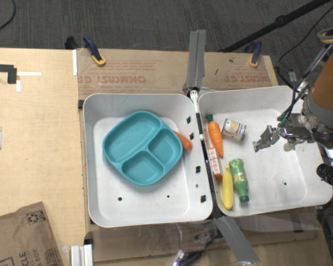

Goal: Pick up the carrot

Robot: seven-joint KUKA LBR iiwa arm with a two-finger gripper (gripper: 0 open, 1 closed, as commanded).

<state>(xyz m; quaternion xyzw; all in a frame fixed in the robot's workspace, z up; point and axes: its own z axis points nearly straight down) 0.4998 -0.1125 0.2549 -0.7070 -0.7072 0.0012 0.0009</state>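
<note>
The carrot (214, 138) is orange with a small green top and lies lengthwise near the left wall of the right bin (299, 195). My gripper (265, 138) hovers over the middle of that bin, to the carrot's right and clearly apart from it. It stands open with nothing between its fingers. A small can lies between the gripper and the carrot.
The small can (233, 128), a green bottle (239, 179), a yellow piece (227, 188) and a red-orange packet (213, 160) share the right bin. The left bin (94, 198) holds a teal divided plate (142, 147) with an orange object (183, 141) at its right edge.
</note>
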